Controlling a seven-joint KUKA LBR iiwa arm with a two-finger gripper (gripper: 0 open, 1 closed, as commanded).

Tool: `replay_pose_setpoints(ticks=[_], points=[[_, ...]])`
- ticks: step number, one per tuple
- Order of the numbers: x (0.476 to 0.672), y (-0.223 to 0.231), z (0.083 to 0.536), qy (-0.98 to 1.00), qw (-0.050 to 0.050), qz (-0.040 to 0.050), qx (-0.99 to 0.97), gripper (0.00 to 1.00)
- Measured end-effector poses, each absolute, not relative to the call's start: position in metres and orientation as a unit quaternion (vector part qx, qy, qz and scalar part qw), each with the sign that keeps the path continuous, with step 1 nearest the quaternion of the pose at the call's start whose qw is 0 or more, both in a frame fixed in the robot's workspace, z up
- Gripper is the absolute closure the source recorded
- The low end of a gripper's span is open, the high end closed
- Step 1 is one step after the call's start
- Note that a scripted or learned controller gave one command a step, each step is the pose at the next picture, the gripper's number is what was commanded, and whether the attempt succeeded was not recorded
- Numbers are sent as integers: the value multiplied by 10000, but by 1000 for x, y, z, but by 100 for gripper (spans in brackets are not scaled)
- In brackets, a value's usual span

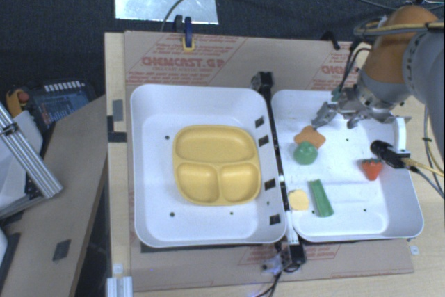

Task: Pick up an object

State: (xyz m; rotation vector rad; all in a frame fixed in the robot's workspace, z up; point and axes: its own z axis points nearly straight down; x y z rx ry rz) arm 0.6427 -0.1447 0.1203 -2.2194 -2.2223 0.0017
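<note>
Hovering over the right bin (410,219), the gripper (338,115) has its two fingers spread open and nothing is between them. An orange piece (310,136) and a green ball (304,154) lie touching each other just below it. A green stick (320,197), a yellow disc (299,200) and a red piece (371,168) lie further off. To grasp well, the arm should probably go straight down on the orange piece, with the fingers on both sides, without pushing the ball.

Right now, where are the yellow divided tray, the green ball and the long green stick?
yellow divided tray (215,163): camera view, on its middle divider.
green ball (304,154): camera view, on its top.
long green stick (320,197): camera view, on the middle of its length.
</note>
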Motion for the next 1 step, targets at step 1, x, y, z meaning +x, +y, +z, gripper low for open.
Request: replay_pose_setpoints(ticks=[1], points=[[644,-145,134,-7079,-17,-8,-7063,100]])
